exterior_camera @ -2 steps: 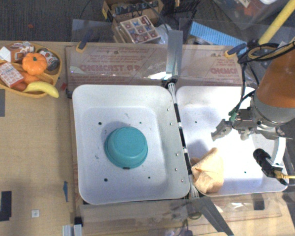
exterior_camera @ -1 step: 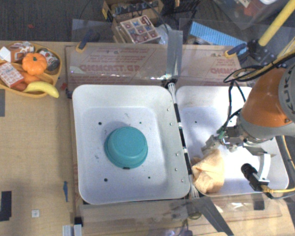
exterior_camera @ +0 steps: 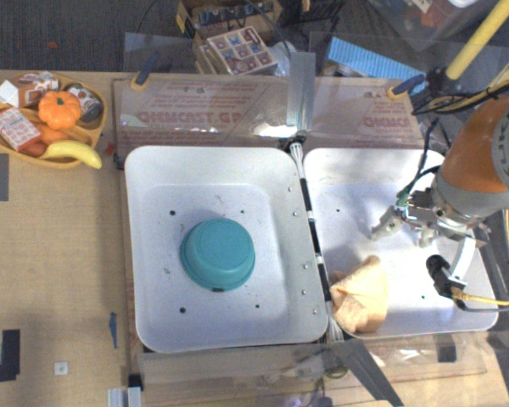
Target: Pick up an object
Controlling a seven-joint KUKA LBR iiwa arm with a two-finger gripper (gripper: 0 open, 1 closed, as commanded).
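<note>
A teal bowl (exterior_camera: 218, 253) lies upside down in the middle of the left white bin (exterior_camera: 153, 185). A tan, soft-looking lump (exterior_camera: 361, 298) sits in the front left corner of the right white bin (exterior_camera: 348, 185), against the divider. My gripper (exterior_camera: 405, 229) hangs over the right half of the right bin, up and to the right of the tan lump and apart from it. Its fingers (exterior_camera: 384, 225) are spread open with only bin floor between them. The grey arm with its orange band (exterior_camera: 483, 155) comes in from the right.
A black fitting with a yellow cable (exterior_camera: 448, 280) hangs off the wrist over the right bin's front right part. A dish of toy fruit (exterior_camera: 47, 125) stands on the bench at the far left. Clear plastic sheets and boxes (exterior_camera: 237, 45) lie behind the bins.
</note>
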